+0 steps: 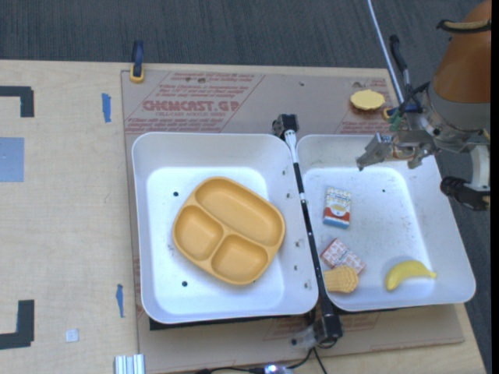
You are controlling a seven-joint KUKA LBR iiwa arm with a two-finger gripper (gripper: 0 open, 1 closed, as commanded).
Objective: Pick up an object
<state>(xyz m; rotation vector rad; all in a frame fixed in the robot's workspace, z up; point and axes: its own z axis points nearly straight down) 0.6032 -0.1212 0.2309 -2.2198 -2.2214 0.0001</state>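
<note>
The right bin (437, 232) holds a yellow banana (409, 273) near its front right corner. A small red, white and blue carton (337, 207) lies left of the bin's middle. In the front left corner a pink checkered packet (337, 252) sits just behind an orange waffle-like biscuit (341, 280). My gripper (390, 156) hangs over the back edge of this bin, above and apart from all of these. Nothing shows in its grasp.
The left bin (156, 209) carries a yellow three-part plate (228, 231). A round yellow piece (367, 100) lies on the cardboard behind the right bin. A black divider bar (300, 201) runs between the bins. A thin cable (382, 29) slants above the gripper.
</note>
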